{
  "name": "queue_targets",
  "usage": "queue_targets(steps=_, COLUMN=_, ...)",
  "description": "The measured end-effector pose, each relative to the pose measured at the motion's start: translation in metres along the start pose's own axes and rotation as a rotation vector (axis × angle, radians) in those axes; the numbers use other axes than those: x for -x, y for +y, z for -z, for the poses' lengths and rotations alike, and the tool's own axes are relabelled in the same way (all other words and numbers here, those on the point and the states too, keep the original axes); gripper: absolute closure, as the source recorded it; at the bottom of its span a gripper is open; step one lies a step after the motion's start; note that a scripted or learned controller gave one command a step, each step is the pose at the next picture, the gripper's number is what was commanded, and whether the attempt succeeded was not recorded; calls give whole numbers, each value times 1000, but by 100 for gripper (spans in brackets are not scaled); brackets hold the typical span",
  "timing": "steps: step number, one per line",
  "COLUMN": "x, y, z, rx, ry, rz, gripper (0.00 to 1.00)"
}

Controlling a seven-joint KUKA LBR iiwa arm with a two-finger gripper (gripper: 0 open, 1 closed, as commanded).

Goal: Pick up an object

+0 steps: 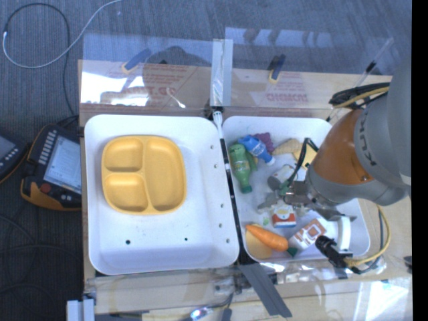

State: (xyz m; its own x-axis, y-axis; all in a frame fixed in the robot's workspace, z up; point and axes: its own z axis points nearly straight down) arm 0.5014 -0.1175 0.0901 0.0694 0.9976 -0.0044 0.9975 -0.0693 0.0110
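Note:
The right bin (pixel 348 243) holds several small objects. A green bottle (pixel 240 166) lies along its left side. Beside that bottle are a blue bottle (pixel 257 148) and a purple item (pixel 265 140), with a beige piece (pixel 289 146) further right. An orange carrot (pixel 266 237) lies at the front, next to a small red-and-white carton (pixel 285 217) and a brown-and-white box (pixel 309 234). My gripper (pixel 283 187) is low in the middle of this bin, just above the carton and right of the green bottle. The wrist hides what is under it.
The left bin (pixel 160 243) holds a yellow divided tray (pixel 143 174). A ridge (pixel 226 179) separates the two bins. My grey and orange arm (pixel 354 159) covers the right bin's right side. A teach pendant (pixel 53 169) lies left of the bench.

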Motion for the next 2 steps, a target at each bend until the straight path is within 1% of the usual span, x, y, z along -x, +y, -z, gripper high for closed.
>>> queue_targets(steps=1, x=-7, y=34, z=72, rx=-14, ry=3, rz=155, gripper=0)
queue_targets(steps=2, x=13, y=7, z=0, rx=-1, ry=4, rz=173, gripper=0)
